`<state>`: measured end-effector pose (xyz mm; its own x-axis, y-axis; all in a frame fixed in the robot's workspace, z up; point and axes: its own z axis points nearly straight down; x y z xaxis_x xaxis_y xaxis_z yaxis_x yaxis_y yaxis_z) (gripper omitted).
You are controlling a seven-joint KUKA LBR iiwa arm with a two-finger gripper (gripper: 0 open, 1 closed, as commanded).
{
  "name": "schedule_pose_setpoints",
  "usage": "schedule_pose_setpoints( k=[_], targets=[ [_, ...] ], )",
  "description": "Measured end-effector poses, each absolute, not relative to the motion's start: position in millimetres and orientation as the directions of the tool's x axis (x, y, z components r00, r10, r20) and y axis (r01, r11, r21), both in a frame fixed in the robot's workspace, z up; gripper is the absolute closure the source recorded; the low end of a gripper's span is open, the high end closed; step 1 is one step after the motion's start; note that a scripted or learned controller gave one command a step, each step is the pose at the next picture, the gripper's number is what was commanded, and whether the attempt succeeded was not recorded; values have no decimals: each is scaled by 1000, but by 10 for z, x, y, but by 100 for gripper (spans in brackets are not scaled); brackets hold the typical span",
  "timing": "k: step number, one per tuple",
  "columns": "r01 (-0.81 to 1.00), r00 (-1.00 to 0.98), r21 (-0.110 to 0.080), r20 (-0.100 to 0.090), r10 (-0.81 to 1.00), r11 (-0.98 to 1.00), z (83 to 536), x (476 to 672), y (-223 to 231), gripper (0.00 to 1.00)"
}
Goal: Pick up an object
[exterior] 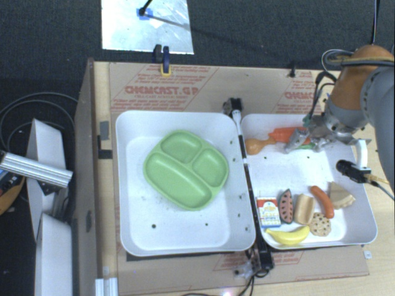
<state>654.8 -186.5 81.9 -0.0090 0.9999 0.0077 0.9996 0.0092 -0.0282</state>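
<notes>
Pincer [300, 139] sat low at the far end of the right shallow white bin [364, 227], its tips at an orange carrot-shaped toy [281, 133]; finger spread could not be told. Beside the carrot lay a tan pear-shaped toy [255, 145]. Along the near edge: small red-and-white carton [268, 212], yellow banana [287, 235], round cookie [320, 225], red sausage [321, 201]. Left white bin [136, 227] held a green divided plastic plate [186, 169].
</notes>
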Motion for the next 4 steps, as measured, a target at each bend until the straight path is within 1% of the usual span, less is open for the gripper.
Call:
schedule_pose_setpoints(
  k=[1,2,3,4],
  targets=[
    [1000,-4,-30,8,1000,5,1029,6629,-2062,0],
    [1000,-4,-7,2,1000,4,1485,6673,-2066,0],
    [1000,-5,2,-1,1000,5,969,6692,-2060,0],
    [1000,-7,5,-3,1000,7,1101,6702,-2065,100]
  ],
)
